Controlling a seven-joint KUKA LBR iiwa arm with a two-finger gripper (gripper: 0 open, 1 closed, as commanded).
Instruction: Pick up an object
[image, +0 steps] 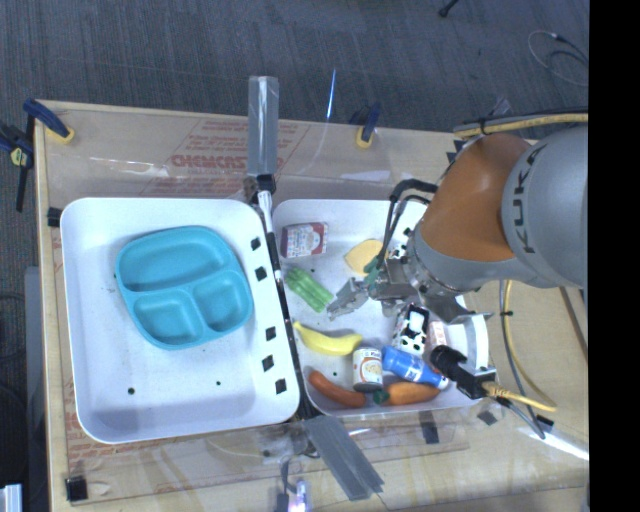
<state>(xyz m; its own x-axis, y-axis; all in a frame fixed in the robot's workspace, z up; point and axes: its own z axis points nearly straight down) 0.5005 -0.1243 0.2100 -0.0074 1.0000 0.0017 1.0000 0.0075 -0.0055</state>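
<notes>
Bins lay side by side: we saw a blue tray (183, 286) in the left bin (90, 230), toy food in the right bin (335, 207). Above its middle hung the gripper (349, 298), fingers spread and holding nothing (green piece (308, 289) just beside it, banana (328, 340) nearer the front edge).

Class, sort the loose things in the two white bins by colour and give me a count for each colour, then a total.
Light blue: 1, the divided tray in the left bin
Red: 1, packet
Green: 1, long piece
Yellow: 2, banana and wedge
Orange: 2, sausage and carrot
Dark blue: 1, bottle
White: 1, small jar
Total: 9
</notes>
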